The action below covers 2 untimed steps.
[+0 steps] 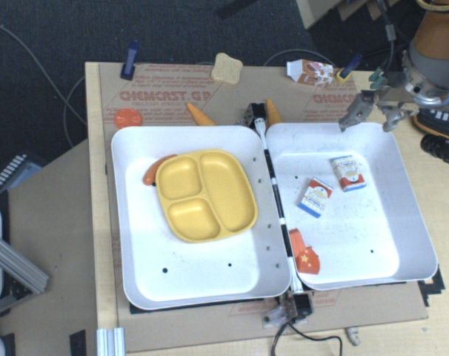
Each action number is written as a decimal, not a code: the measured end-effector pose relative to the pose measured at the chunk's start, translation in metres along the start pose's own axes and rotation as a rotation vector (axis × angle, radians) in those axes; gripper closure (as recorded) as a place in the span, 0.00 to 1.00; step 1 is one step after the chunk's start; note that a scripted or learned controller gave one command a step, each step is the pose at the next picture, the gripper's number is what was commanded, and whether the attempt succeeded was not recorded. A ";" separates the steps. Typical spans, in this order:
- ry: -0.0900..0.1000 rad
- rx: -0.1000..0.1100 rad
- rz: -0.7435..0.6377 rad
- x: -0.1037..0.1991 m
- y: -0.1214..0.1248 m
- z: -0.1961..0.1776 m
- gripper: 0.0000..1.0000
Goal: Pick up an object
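Note:
My gripper [373, 114] hangs above the far edge of the right bin [402, 236], open, with nothing between its fingers. Inside that bin lie two small cartons: one red and white [348, 173] toward the far side, one blue and orange [314, 196] a little nearer the middle. A red and orange packet [304, 254] rests on the bin's near left rim. The left bin [135, 258] carries a yellow three-part tray [206, 195], and an orange-red sausage-like piece [152, 170] peeks out from under the tray's left side.
Behind the bins on the cardboard sit a blue clip [129, 59], a bread-shaped piece [227, 67], an orange disc [127, 117], a carrot-like piece [199, 114], and a crumpled wrapper [311, 72]. A black clamp [256, 114] sits where the bins meet.

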State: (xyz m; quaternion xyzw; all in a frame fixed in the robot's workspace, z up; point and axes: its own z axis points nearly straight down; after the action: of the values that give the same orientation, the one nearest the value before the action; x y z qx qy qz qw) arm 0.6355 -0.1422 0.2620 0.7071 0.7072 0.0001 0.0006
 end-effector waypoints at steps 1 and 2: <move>-0.003 -0.006 0.000 -0.029 0.004 0.174 0.00; 0.000 0.003 0.001 -0.054 -0.022 0.177 0.00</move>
State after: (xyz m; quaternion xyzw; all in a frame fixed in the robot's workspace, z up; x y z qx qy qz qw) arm 0.6137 -0.1966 0.0849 0.7073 0.7069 -0.0007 -0.0004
